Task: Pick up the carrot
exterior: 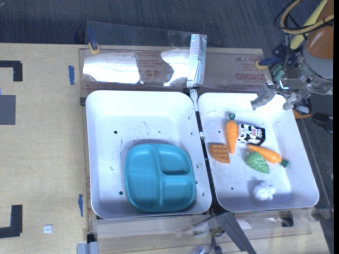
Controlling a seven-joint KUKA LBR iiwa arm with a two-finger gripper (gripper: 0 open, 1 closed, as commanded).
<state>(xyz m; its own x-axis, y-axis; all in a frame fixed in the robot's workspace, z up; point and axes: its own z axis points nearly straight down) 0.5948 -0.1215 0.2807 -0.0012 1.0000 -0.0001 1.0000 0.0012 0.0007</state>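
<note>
Hanging over the far right corner of the right bin (304, 157), the gripper (275, 100) sits high above the toys with its two fingers spread apart and nothing between them. The arm (318, 52) comes in from the right edge, its orange band just visible near the top.

Two carrots lie in the right bin. One carrot (231, 133) stands nearly lengthwise toward the camera, leaf end pointing to the back wall, in the left middle of the bin, just beside a black-and-white block (250, 133) on its right and with its tip close to a waffle piece (220, 152). The second carrot (266, 154) lies slanted further right, its green end toward the right wall, touching or nearly touching a green leafy piece (258, 163). A small white object (263, 192) rests near the front of the bin. The left bin (100, 142) holds a blue divided plate (159, 177).

As for progress, nothing of the pick looks done: both carrots rest on the bin floor and the open fingers are well apart from either. What remains, by this reading, is the whole of it: moving over a chosen carrot, lining the fingers across its narrow body, descending, closing and lifting. The upright carrot is the nearer one, though the block at its side may crowd one finger.
</note>
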